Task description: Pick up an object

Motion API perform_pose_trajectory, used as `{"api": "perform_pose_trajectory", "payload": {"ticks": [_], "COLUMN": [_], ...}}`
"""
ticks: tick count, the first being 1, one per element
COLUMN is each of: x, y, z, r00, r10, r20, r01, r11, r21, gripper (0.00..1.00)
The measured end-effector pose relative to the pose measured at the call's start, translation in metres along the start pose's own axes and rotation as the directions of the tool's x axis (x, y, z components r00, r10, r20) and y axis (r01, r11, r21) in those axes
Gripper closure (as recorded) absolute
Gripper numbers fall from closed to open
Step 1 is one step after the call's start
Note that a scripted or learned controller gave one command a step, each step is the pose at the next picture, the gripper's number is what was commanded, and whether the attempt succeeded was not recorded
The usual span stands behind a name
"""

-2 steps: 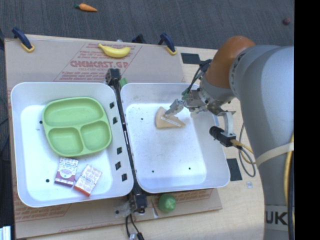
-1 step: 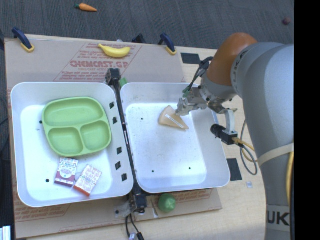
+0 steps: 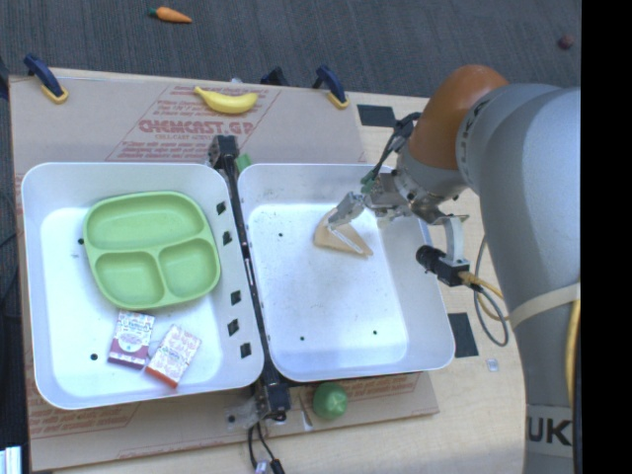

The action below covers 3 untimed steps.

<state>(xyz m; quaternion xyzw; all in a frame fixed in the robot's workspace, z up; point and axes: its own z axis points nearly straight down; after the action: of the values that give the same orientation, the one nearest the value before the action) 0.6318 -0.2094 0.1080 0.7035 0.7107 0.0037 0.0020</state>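
Two white bins sat side by side. In the right bin [image 3: 395, 324] a tan wedge-shaped piece [image 3: 343, 241] lay near the upper middle. Gripper [image 3: 345, 214] was down over wedge's upper edge, fingers spread apart, seemingly touching it; grip not confirmed. Left bin [image 3: 49, 294] held green divided plate [image 3: 151, 248] and two small packets [image 3: 154, 346] below it

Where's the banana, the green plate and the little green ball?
banana [image 3: 227, 99]: camera view, middle of its yellow curve.
green plate [image 3: 148, 222]: camera view, its big top compartment.
green ball [image 3: 331, 400]: camera view, its centre.
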Motion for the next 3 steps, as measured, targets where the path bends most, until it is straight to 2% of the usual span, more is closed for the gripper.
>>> {"api": "perform_pose_trajectory", "payload": {"ticks": [1, 2, 3], "x": [-0.001, -0.001, -0.001], "y": [-0.09, 0.019, -0.069], "z": [0.016, -0.028, 0.016], "r00": [1.0, 1.0, 1.0], "r10": [0.004, 0.005, 0.004], "r20": [0.002, 0.002, 0.002], "r01": [-0.004, -0.005, -0.004], "r11": [1.0, 1.0, 1.0], "r21": [0.012, 0.007, 0.013], "gripper": [0.0, 0.0, 0.0]}}
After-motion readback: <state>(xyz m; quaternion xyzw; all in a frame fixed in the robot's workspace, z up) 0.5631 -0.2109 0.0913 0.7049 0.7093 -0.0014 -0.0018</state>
